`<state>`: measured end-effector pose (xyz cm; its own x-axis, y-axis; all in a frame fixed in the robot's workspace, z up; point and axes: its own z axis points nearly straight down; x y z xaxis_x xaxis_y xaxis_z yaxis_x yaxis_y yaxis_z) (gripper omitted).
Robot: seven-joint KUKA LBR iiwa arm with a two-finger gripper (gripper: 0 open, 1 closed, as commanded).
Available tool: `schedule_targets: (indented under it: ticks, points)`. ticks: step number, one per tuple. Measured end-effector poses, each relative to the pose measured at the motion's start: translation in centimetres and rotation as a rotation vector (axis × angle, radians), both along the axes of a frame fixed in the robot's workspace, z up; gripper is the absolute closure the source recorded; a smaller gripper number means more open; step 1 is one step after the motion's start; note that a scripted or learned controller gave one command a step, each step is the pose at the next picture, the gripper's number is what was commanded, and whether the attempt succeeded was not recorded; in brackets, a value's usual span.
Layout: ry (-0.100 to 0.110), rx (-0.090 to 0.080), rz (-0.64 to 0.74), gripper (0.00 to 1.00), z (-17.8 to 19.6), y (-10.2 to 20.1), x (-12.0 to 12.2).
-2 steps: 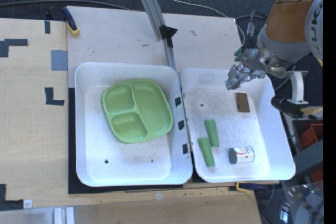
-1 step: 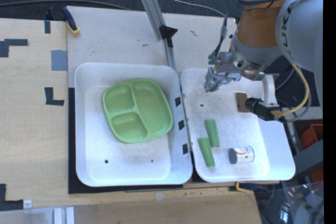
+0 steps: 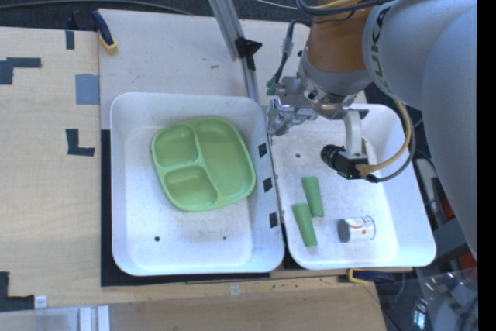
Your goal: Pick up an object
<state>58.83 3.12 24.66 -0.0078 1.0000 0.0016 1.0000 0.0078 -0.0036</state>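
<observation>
Two white bins [image 3: 128,167] on the bench, side by side. One green divided plate [image 3: 203,163] in the left bin. Right bin: two green sticks [image 3: 312,196], one small can [image 3: 356,229].

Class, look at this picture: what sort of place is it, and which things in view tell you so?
Most likely a robotics lab bench: a grey arm with an orange band reaches over two white bins, one holding a green divided plate.

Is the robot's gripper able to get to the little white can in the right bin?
Probably yes. The gripper hangs at the right bin's far left corner, and the white can lies uncovered near the front, apart from the two green sticks. Nothing blocks it from above.
</observation>
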Motion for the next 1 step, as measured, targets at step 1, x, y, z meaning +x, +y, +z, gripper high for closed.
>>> schedule_targets:
  ticks: [1]
  points:
    - [0.001,-0.001,-0.001,1.00,-2.16,5.74,-0.57]
